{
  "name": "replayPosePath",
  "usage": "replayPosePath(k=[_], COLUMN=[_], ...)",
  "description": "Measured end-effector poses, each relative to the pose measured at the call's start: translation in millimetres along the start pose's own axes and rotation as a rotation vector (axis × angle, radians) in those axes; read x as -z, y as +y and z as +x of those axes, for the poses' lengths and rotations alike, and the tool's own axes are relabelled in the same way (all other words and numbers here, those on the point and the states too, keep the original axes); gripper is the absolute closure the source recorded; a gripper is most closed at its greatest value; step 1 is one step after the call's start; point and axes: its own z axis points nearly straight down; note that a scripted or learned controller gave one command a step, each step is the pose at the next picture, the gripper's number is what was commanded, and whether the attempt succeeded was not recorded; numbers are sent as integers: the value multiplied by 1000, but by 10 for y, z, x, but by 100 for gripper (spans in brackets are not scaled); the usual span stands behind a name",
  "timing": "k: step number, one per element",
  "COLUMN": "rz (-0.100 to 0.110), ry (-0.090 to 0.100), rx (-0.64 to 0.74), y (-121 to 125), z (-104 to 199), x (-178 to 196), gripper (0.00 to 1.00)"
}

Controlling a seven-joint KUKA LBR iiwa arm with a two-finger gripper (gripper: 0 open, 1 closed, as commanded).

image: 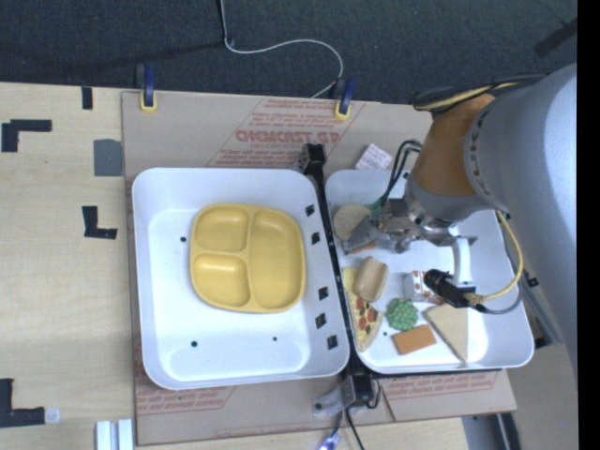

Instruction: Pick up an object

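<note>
The right bin (497,345) holds several toy food pieces. Among them are a beige round piece (351,218), a tan bread-like piece (371,277), a pizza slice (364,321), a green broccoli (403,313), an orange block (413,341), a pale wedge (453,330) and a small red-and-white piece (419,287). My gripper (372,236) is low in the upper left part of this bin. It sits just right of the beige round piece and above the bread-like piece. The gripper body hides whatever lies under its tip.
The left bin (159,345) carries a yellow divided plate (248,257). A black divider (323,251) runs between the bins. The arm's grey body and orange band (450,153) hang over the right bin's upper right. A black cable (450,291) loops above the food.
</note>
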Motion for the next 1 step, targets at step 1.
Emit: replayPosePath(k=[1], rz=[23], ry=[2], rx=[-5], y=[334], z=[-50], x=[-118], gripper=[0])
